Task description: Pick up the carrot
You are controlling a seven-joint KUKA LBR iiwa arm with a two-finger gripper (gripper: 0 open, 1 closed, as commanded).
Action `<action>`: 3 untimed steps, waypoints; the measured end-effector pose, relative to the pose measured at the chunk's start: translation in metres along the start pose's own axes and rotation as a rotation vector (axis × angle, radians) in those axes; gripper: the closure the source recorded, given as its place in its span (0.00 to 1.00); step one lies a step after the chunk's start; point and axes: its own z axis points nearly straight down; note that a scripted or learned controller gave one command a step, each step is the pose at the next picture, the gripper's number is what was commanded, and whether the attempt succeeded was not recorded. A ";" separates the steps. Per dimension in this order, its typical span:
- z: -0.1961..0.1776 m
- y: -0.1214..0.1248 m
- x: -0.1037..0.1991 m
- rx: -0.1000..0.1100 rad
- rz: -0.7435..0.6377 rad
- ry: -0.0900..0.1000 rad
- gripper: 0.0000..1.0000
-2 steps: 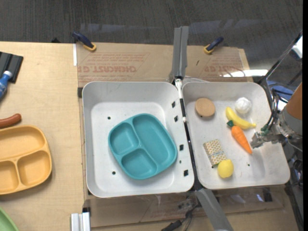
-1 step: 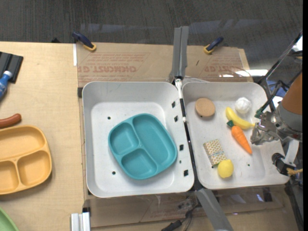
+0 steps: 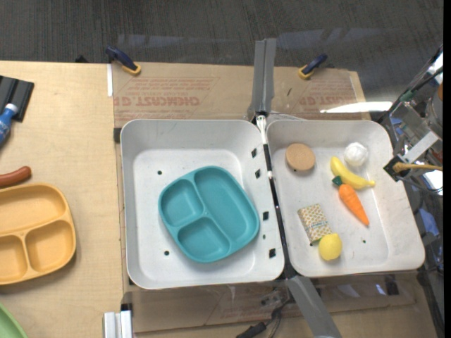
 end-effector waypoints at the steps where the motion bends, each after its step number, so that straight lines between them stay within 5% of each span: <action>1: 0.082 -0.019 0.014 0.003 -0.516 0.000 1.00; 2: 0.082 -0.019 0.014 0.003 -0.516 0.000 0.00; 3: 0.162 0.033 0.011 0.001 -0.592 0.003 0.00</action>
